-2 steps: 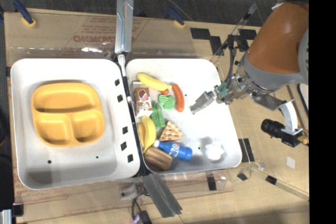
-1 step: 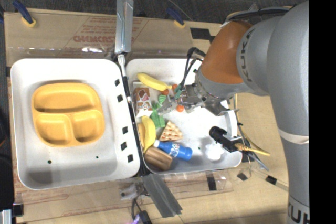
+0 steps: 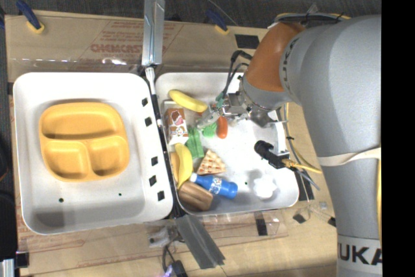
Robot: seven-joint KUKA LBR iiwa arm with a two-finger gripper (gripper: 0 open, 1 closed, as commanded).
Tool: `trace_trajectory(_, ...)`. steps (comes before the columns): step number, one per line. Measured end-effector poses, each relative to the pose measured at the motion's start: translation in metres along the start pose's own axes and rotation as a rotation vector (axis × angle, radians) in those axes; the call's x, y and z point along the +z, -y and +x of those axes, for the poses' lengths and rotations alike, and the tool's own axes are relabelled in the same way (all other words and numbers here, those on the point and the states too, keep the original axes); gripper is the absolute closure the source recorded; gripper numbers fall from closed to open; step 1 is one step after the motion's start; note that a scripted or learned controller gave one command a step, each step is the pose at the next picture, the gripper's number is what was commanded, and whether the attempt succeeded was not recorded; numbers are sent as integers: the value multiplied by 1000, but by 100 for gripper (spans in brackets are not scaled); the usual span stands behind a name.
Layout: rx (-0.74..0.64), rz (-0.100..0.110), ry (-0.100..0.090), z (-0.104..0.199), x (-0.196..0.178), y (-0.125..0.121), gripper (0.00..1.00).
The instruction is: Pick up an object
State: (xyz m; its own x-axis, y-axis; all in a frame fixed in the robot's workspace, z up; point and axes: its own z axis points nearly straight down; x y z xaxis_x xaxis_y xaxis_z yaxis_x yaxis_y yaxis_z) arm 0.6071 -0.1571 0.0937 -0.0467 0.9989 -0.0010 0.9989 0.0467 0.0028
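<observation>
From the camera view above the counter (image 3: 78, 36), the grey arm with its orange band (image 3: 266, 68) reaches in from the right and bends down into the right-hand shallow white bin (image 3: 194, 82). Its gripper (image 3: 224, 112) sits low near the bin's back edge, and whether it is released or clenched on something I cannot tell, since the wrist covers most of it.

The pickable things all lie in that bin. A curved yellow plastic banana (image 3: 187, 100) rests by the back-left corner, just beside the gripper. A small orange carrot-shaped toy (image 3: 222, 128) and a green plastic piece (image 3: 209, 130) lie right under the tool, too crowded together to say whether either is touching it. Along the left wall are a brown-and-white printed packet (image 3: 176, 123), a second yellow banana (image 3: 183, 164) and a tan wedge-shaped toy slice (image 3: 211, 164). Toward the front edge are a blue-labelled bottle lying on its side (image 3: 219, 186) and a brown rounded bread-like toy (image 3: 194, 196).

The left-hand white bin (image 3: 26, 139) carries a yellow moulded divided tray (image 3: 83, 139).

As a judgement, the task is at the reach-and-grasp stage: nothing looks raised off the bin floor, so securing one object and lifting it clear remain to be done.
</observation>
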Motion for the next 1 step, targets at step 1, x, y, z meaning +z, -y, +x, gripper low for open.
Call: trace_trajectory(1, -5, -7, 0, 1, -14, -3, 100)
